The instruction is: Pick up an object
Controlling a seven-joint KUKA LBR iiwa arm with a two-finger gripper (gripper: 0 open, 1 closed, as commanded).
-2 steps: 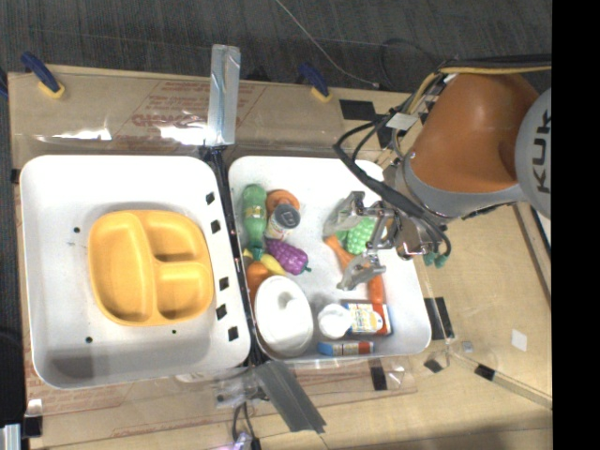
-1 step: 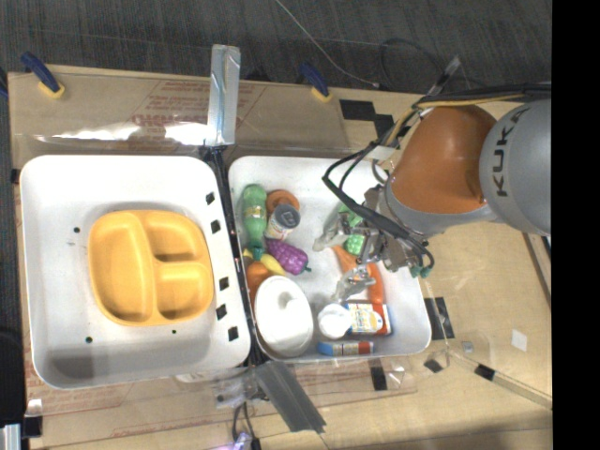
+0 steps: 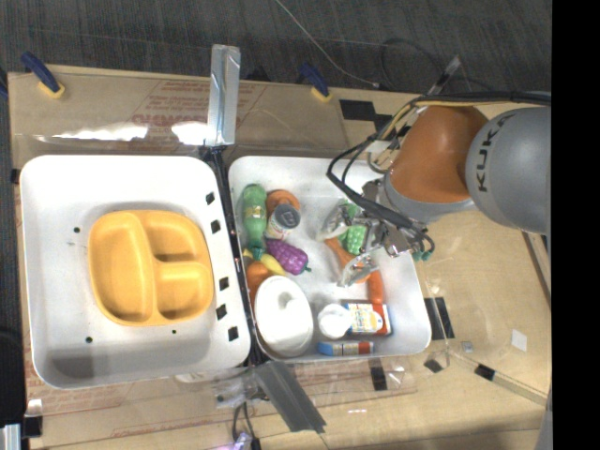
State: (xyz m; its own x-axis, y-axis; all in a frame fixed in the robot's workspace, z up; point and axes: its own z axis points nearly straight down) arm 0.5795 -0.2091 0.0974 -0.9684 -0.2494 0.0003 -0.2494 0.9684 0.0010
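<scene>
My gripper (image 3: 349, 245) is low inside the right bin (image 3: 412, 331), under the orange-banded wrist (image 3: 427, 157). Its two metal fingers (image 3: 337, 221) stand apart, so it is open. A small green object (image 3: 357, 239) lies between them; I cannot tell whether they touch it. An orange carrot-like piece (image 3: 376, 285) lies just below the gripper. To the left lie a green bottle (image 3: 253, 208), a brown can with a grey lid (image 3: 283, 210) and a purple eggplant (image 3: 289, 256).
A white round cup (image 3: 283, 315), an orange-labelled carton (image 3: 367, 320), a small white bottle (image 3: 333, 322) and a blue-red marker (image 3: 342, 348) fill the right bin's front. The left bin (image 3: 47, 195) holds a yellow divided tray (image 3: 150, 265). Cables (image 3: 352, 157) loop by the wrist.
</scene>
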